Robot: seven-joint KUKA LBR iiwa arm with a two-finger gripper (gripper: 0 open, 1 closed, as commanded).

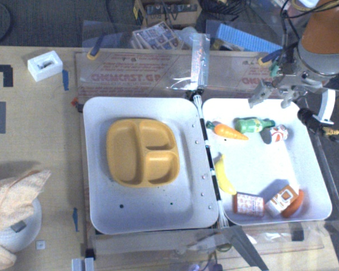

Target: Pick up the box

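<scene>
A small red-brown box [250, 204] lies at the near edge of the right bin [305, 157]. Beside it on the right is a white and orange carton [282, 199], leaning against an orange round item [296, 205]. My gripper [272, 98] hangs over the far edge of the right bin, well away from the box. Its fingers [258, 97] are spread apart, so it is open with nothing between them.
The right bin also holds a carrot [227, 131], a green bottle [252, 125], a small red and white item [277, 134] and a banana [222, 175]. A yellow divided tray [142, 151] sits in the left bin [101, 196]. A cloth [14, 193] lies at the left.
</scene>
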